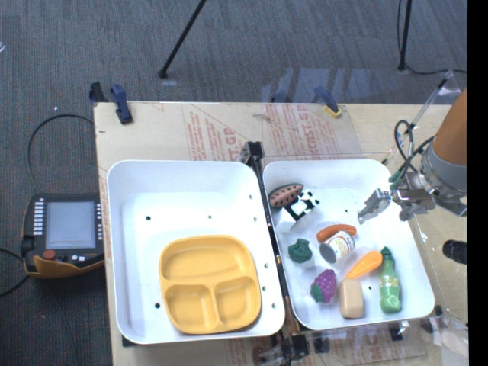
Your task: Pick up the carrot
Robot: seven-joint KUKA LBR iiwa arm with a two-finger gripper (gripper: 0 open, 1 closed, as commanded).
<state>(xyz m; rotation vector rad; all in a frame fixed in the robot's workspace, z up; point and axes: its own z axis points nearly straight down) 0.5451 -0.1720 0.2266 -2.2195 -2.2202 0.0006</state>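
Observation:
The orange carrot lies at a slant in the right bin, between a small tin can and a green bottle. My gripper hangs over the right part of that bin, up and a little right of the carrot, well apart from it. Its fingers look spread, with nothing between them.
The right bin also holds a red sausage, a green broccoli piece, purple grapes, a tan bread piece, a brown striped item and a black-and-white object. A yellow divided plate sits in the left bin.

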